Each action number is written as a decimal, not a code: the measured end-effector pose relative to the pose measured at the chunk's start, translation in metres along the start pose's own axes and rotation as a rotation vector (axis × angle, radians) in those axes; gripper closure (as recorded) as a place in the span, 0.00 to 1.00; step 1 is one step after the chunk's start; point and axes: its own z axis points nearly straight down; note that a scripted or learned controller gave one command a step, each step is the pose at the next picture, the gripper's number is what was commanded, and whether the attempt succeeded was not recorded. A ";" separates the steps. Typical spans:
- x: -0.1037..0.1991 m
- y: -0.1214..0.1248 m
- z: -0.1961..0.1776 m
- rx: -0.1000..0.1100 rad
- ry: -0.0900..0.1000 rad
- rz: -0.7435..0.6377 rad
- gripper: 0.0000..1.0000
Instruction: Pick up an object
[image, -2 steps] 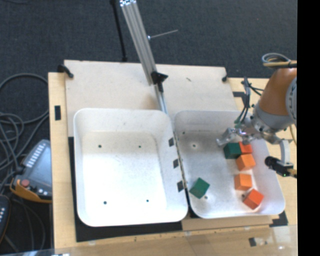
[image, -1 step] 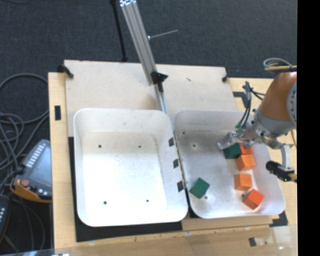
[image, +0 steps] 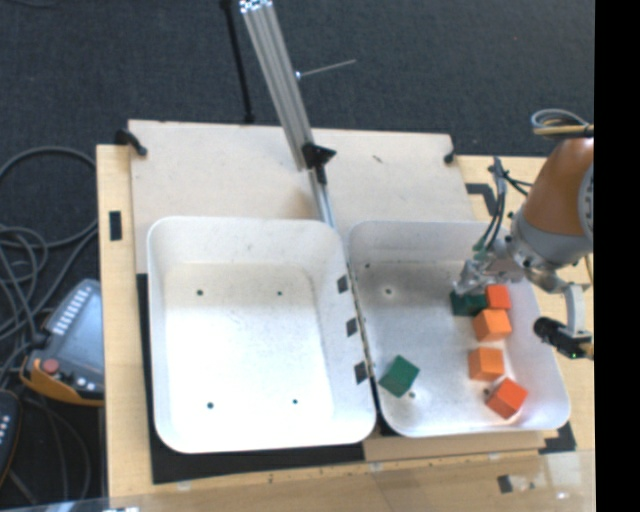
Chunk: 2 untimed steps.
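A: Noting target. A dark green block (image: 466, 302) is sitting in the right bin (image: 420, 425), right of centre in the frame, directly under the gripper (image: 474, 283). It is touching, or just beside, the topmost orange cube (image: 498, 296).

B: Handling estimate?

A: Judging it a small rigid block, light, flat-faced, not fragile. Opposite flat sides are looking like the best hold; the orange neighbour is crowding the right face, so one finger may be nudging it.

B: Gripper state?

A: Cannot tell. The gripper is hanging right over the block and its tips are blurring into it; not recording a grasp.

B: Other candidates?

A: Three more orange cubes are running down toward the lower right: (image: 492, 324), (image: 486, 362), (image: 506, 397). A second green block (image: 399, 376) is lying tilted, well apart, near the bin's left wall, and looking easier to reach. The left bin (image: 165, 300) is occupying centre-left.
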 end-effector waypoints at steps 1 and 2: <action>-0.001 0.001 -0.001 -0.002 -0.002 0.002 0.00; -0.002 0.033 0.015 0.002 -0.005 0.000 0.00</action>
